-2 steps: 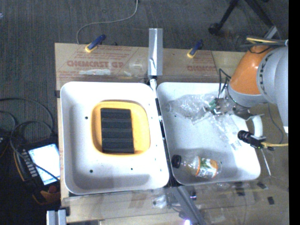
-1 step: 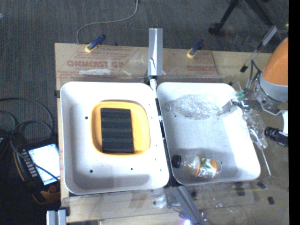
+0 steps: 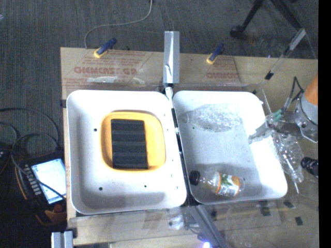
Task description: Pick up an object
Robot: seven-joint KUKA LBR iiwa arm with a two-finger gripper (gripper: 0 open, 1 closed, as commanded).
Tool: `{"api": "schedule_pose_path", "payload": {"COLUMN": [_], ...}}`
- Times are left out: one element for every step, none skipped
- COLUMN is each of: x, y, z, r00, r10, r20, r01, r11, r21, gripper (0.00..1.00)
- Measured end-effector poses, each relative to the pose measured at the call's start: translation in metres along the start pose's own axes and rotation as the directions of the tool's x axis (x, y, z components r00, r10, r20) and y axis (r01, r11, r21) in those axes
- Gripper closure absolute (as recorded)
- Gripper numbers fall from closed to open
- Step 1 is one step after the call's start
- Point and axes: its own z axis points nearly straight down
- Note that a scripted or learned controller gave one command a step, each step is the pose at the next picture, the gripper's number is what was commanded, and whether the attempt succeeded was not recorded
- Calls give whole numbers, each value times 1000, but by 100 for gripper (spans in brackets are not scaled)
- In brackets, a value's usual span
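Clear bottle (image 3: pixel 218 183) — near gripper (image 3: pixel 265 130)

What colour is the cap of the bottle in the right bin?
Black, seen in the camera view on the bottle lying near the front.

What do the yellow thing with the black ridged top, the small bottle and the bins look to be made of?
The yellow thing looks like soft matte foam or sponge, given its rounded edges; its black top has ribs, perhaps rubber or plastic. The bottle looks like clear glossy plastic: it is see-through, with a dark cap and an orange label. The white bins look like smooth moulded plastic with rounded rims.
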Motion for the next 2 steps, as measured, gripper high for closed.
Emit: {"api": "schedule_pose_path", "payload": {"x": [0,17], "y": [0,-22], "z": [0,132], "r00": [1000,976], "r10": [0,-218], "r20": [0,1], "r01": [0,218], "r11": [1000,976], "r21": [0,-5], "gripper": [0,0]}}
